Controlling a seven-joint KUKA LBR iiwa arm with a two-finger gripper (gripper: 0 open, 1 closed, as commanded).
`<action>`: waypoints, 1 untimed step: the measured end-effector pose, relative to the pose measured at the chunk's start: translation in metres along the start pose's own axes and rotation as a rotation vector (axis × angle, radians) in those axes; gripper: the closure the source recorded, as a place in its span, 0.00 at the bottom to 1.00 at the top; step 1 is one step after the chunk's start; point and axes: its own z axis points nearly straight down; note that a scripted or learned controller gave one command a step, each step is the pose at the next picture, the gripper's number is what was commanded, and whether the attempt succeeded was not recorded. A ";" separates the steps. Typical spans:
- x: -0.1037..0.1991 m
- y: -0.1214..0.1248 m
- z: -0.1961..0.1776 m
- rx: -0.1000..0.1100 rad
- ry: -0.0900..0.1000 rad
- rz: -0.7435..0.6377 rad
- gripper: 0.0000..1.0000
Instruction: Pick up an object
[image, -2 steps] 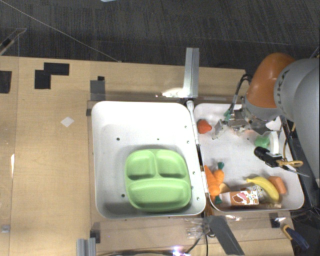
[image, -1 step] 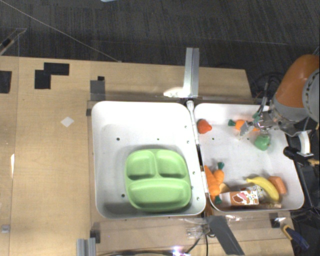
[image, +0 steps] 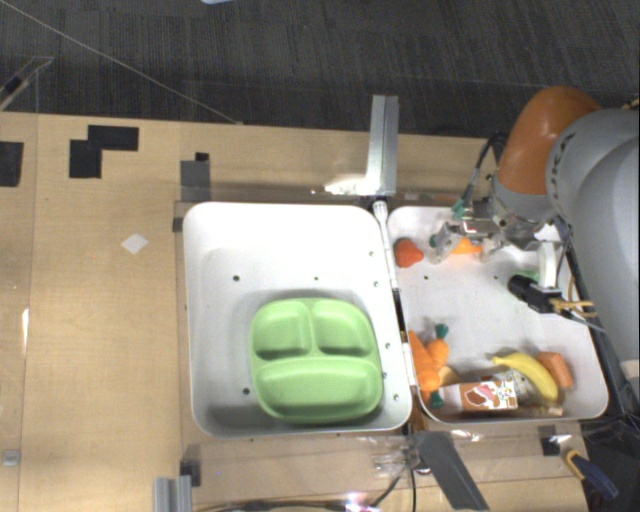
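Wooden bench (image: 100, 330) carries two white bins; the left bin (image: 215, 250) holds a green tray (image: 315, 358) at its 6 o'clock. Toys crowd the right bin (image: 470, 310): a red ball (image: 408, 253) at 10 o'clock, a carrot (image: 428, 362), carton (image: 490, 393) and banana (image: 528, 372) along 6. The gripper (image: 462, 238) sits low at 12 o'clock over a small orange piece (image: 462, 249), probably its target; whether it is gripping I cannot tell.

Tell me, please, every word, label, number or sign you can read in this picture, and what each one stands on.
Nothing here can be read.
The carton lying in the right bin bears a printed label: too small and blurred to read.
The black shapes on the bench are plain blocks, not letters.
The green tray carries no print.
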 end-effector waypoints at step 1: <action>-0.050 -0.015 -0.049 -0.020 -0.003 -0.017 0.00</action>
